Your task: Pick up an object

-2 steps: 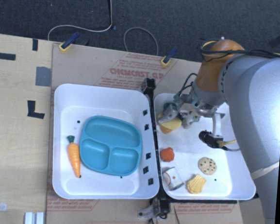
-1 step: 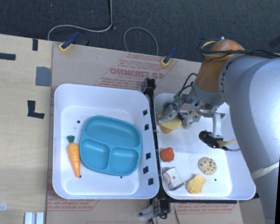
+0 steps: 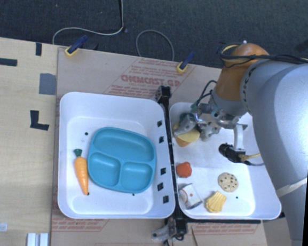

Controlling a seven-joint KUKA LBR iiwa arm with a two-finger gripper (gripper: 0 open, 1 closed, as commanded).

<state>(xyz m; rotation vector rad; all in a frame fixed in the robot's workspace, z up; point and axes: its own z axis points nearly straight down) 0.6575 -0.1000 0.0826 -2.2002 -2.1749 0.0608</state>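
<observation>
Right now a yellow wedge like cheese sits at the back left of the right bin, close to the wall between the bins. The gripper is just above it, touching it or nearly so; I cannot tell if it is pinching it. Nearby in that bin lie a small orange ball, a round cookie, a yellow chip and a little white box. The left bin holds a blue tray and a carrot.

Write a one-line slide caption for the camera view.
KUKA arm's end effector over the right bin at a yellowish wedge; carrot and blue divided plate in the left bin.
</observation>
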